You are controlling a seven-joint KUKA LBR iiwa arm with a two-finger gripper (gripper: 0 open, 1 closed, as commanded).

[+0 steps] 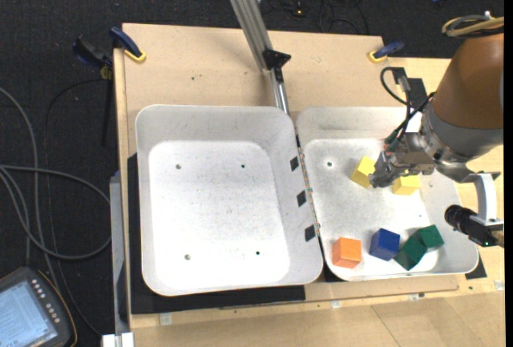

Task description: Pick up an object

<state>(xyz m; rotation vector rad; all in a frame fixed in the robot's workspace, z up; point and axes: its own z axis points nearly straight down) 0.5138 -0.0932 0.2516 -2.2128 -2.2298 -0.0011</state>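
the landmark here is the right bin (pixel 321 129), the white tray on the side of the desk (pixel 208 65) where the arm comes in.

nearest the camera, along the right bin's front wall, four blocks lie in a loose row: an orange block (pixel 347 252) at the front left corner, a blue block (pixel 385 244) just beside it, then a dark green block (pixel 412 252) touching or nearly touching a second green block (pixel 430 237) towards the front right corner.

farther back, about the middle of the right bin, a yellow block (pixel 365 171) sits on the floor, and a second yellow block (pixel 406 183) lies just to its right. the gripper (pixel 390 175) is down low between these two, right against the first yellow block; its dark body hides the tips, so how wide it stands and whether it has anything in its grasp cannot be told.

above the gripper, the grey wrist and orange band (pixel 479 73) cover the right bin's far right corner.

alongside the right bin, touching its left wall, lies the left bin (pixel 152 145).

beyond the right bin's back wall, a metal pole (pixel 244 1) slants away across the desk, and clamps (pixel 385 51) grip the desk's far edge.
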